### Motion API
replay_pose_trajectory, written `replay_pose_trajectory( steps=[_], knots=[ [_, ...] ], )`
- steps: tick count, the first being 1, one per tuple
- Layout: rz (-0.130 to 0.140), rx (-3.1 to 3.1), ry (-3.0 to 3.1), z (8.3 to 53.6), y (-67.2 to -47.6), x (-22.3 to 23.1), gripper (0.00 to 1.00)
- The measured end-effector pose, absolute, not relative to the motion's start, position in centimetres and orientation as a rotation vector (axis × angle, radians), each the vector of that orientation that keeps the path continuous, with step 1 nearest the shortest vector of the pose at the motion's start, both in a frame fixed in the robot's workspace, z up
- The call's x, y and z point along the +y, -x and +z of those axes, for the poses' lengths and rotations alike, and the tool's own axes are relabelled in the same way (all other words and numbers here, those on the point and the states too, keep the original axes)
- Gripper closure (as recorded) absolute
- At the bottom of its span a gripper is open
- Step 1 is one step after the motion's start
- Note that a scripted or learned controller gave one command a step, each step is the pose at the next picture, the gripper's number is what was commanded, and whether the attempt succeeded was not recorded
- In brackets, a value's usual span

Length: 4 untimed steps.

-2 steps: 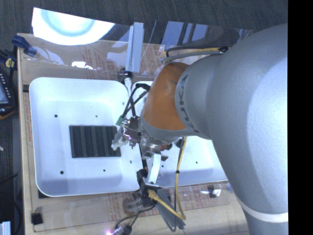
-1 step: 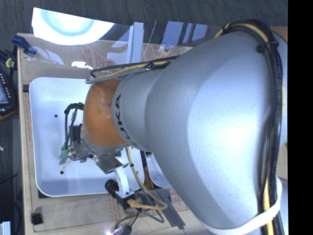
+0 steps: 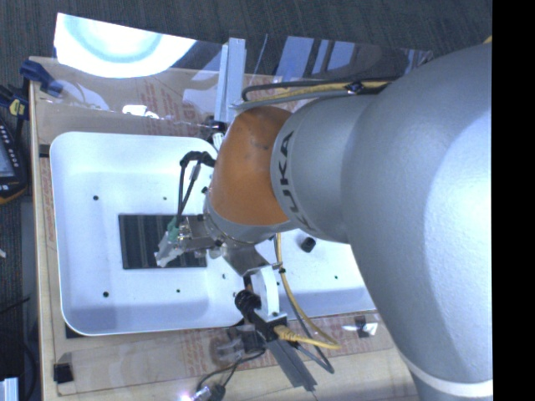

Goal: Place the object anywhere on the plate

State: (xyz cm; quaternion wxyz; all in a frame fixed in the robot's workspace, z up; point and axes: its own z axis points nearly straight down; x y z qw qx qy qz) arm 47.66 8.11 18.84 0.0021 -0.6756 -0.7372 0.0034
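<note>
Camera view: the arm (image 3: 384, 182) is seen entering from 3 o'clock and covering most of the right bin (image 3: 338, 284). The orange band (image 3: 247, 174) sits near frame centre. The gripper (image 3: 174, 246) is lowered into the left bin (image 3: 75, 224), at 9 o'clock from centre, over the 3 o'clock edge of the plate (image 3: 138, 241), a dark ribbed rectangle on the bin floor.

Whether the gripper is open or closed cannot be told; the tip is small and blurred. A pale greenish-white bit (image 3: 167, 256) is seen at the tip, just over the plate's edge. It may be the object, but that cannot be confirmed, and no grasp is claimed. A small dark knob (image 3: 308, 244) is noted in the right bin at 4 o'clock from the band; what it is cannot be told.

Step judged: release over the plate, late in the task, if the object is indeed carried. To do it well, the tip should be shifted toward 9 o'clock so the drop lands on the plate's middle and not its edge. The drop should be made low, since the ribbed surface may let a light item bounce or roll off. The lift afterwards should be straight up.

Writing: grey letters on the arm beside the band are read as "KUKA" (image 3: 281, 174), the first letter partly cut. Nothing else is legible. A yellow cable (image 3: 311, 339) is seen at 6 o'clock.
</note>
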Motion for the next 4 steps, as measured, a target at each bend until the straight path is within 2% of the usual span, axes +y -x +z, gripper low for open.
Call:
replay_pose_trajectory(
  steps=[1, 2, 3, 4],
  knots=[
    [0.007, -2.229, 2.209, 27.5, -58.4, 10.4, 1.00],
    [0.020, -1.763, 2.594, 23.0, -47.5, 12.7, 1.00],
    [0.023, -1.699, 2.639, 15.7, -49.4, 19.8, 1.00],
    [0.011, -1.575, 2.717, 28.7, -47.7, 18.1, 1.00]
  ],
)
